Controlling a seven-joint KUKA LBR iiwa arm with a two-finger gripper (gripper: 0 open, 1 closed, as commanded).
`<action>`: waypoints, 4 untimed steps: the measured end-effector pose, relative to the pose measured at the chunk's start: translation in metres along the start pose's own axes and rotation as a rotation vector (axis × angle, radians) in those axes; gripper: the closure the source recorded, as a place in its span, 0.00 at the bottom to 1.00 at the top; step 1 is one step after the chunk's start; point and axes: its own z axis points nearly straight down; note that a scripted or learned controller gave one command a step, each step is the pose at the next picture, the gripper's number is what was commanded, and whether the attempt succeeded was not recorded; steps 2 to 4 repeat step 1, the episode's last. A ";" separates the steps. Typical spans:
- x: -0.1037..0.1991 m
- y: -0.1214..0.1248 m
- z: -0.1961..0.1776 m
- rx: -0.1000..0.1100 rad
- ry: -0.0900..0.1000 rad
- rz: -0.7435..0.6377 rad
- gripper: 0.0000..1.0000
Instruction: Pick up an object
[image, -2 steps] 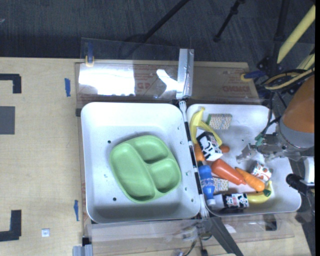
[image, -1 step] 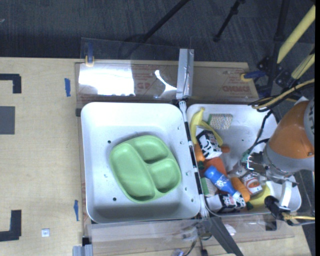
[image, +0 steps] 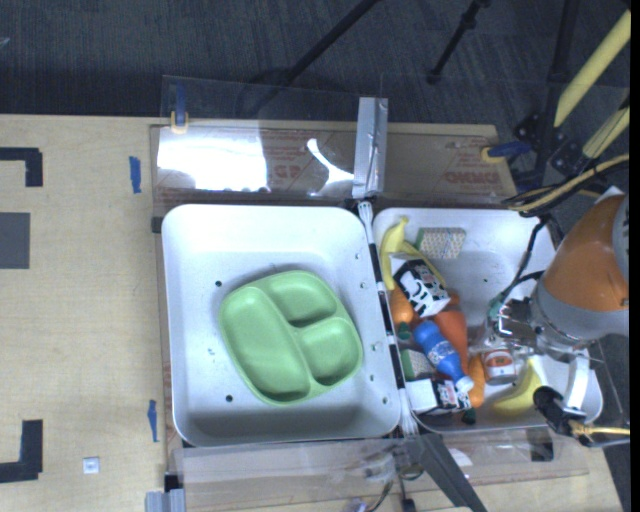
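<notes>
At the near edge of the right bin (image: 470, 222) we find a crowded pile of small things along its left wall. Closest to us lies a small white and black packet (image: 440, 394), and just above it a blue bottle (image: 440, 350) with a white cap, lying tilted on an orange, carrot-shaped piece (image: 456, 330). A yellow banana-like piece (image: 518, 397) lies at the near right of the pile, just under the arm's wrist. Farther back we see a black and white pouch (image: 422, 285) with an orange edge, and behind it another yellow banana (image: 393, 240) curving against the bin's left wall. A small speckled grey sponge (image: 442, 243) lies flat at the far side, a little apart from the heap.

The arm (image: 590, 280), grey with its orange band, hangs over the right half of this bin. Its pincer (image: 505, 345) sits low beside the orange piece and the near banana; we cannot tell whether it is apart or together, nor whether anything is caught in it. Cables cross the bin near the wrist.

In the left bin (image: 190, 260) a light green divided tray (image: 291, 335) with three compartments lies flat near the middle. Both bins rest on a pale wooden table (image: 70, 300), with a clear plastic panel (image: 260, 150) standing behind them.
</notes>
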 end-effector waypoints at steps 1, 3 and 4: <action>0.074 0.013 -0.125 0.014 0.000 0.050 1.00; 0.074 0.013 -0.125 0.014 0.000 0.050 1.00; 0.074 0.013 -0.125 0.014 0.000 0.050 1.00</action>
